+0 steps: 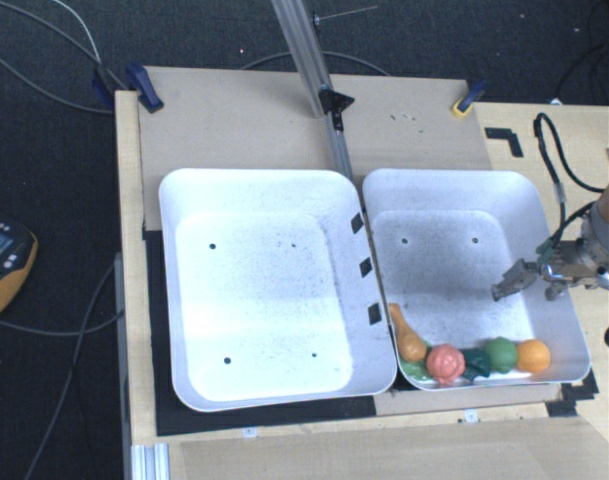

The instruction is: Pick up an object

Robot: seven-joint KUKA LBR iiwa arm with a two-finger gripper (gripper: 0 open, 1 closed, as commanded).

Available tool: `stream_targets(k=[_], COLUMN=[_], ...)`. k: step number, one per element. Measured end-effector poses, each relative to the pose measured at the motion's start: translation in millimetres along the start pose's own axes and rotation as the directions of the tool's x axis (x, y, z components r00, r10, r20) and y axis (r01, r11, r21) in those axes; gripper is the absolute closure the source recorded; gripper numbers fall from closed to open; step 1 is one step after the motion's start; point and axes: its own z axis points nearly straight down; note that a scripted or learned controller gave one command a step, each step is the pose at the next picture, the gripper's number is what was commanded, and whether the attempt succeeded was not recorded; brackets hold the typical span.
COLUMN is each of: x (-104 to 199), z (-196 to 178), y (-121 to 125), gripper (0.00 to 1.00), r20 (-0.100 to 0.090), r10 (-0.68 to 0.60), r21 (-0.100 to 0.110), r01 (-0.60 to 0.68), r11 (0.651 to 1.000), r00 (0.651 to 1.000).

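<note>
Over on the far left, off the desk [284,108], an orange and black handheld device [2,263] lies on the dark floor with grey cables looping around it. Two blue clamps [144,88] grip the desk's back left corner. Next comes the left bin [184,203], a shallow white tray with a speckled bottom. A slanted metal rail [302,38] runs down from the top toward the gap between the bins. The right bin [514,193] sits just beside the left one, and the toys are all bunched along its near edge: an orange carrot-like piece [408,340] leaning at the left, a pink ball [444,363] touching it, a dark green shape [479,364], a green ball [501,353], and an orange ball [533,355] at the right end. A yellow clamp [470,98] holds the desk's back right edge. At the right, the claw [511,280] hangs over the bin's right side, above and apart from the toys, with nothing between its fingers; I cannot tell whether they are spread or closed.
</note>
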Motion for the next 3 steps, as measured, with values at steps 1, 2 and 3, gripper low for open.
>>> stream_targets(k=[1,2,3], x=[9,9,4], z=[51,38,-14], y=[4,6,16], gripper=[0.0,1.0,1.0], r20=[0.0,0.001,0.003], r10=[0.0,0.0,0.0], r21=[0.001,-0.005,-0.008], r01=[0.0,0.0,0.0], r11=[1.0,1.0,1.0], r00=[1.0,1.0,1.0])
